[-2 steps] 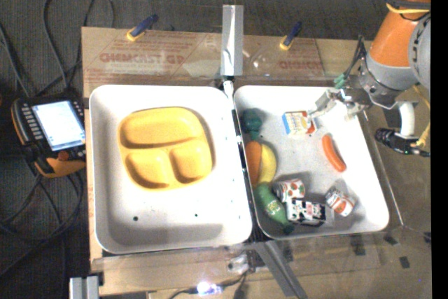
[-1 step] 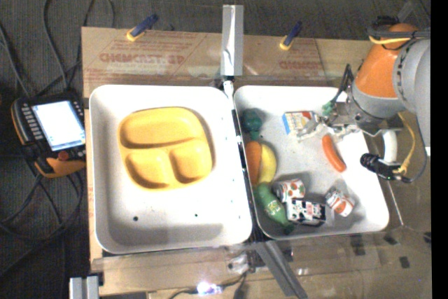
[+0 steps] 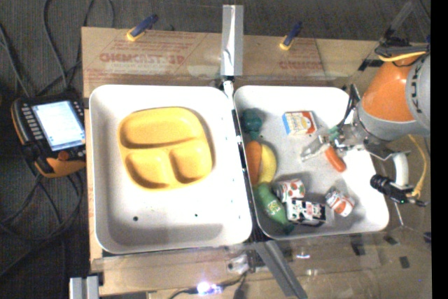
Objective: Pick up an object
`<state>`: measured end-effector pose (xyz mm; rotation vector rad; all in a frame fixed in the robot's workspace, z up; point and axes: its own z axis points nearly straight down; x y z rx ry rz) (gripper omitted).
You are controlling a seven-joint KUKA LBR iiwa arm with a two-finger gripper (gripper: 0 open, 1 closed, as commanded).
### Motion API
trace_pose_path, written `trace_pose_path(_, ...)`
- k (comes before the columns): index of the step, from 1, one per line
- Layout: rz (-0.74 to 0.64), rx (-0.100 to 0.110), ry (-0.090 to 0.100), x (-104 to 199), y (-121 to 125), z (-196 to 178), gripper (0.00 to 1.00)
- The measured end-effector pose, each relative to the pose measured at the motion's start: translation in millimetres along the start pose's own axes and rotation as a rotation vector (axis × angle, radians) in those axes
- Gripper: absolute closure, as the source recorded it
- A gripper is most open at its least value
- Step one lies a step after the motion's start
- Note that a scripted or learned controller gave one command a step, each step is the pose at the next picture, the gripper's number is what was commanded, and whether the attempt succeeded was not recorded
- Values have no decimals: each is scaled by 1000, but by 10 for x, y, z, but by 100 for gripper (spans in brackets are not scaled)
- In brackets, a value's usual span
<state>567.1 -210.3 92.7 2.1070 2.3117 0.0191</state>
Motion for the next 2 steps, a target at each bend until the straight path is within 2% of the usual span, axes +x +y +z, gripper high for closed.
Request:
trace_pose_path(1,0,1,-3,-7,-3,-80,100)
trace_pose_path(2,2,19,1,383,368,-1104,100)
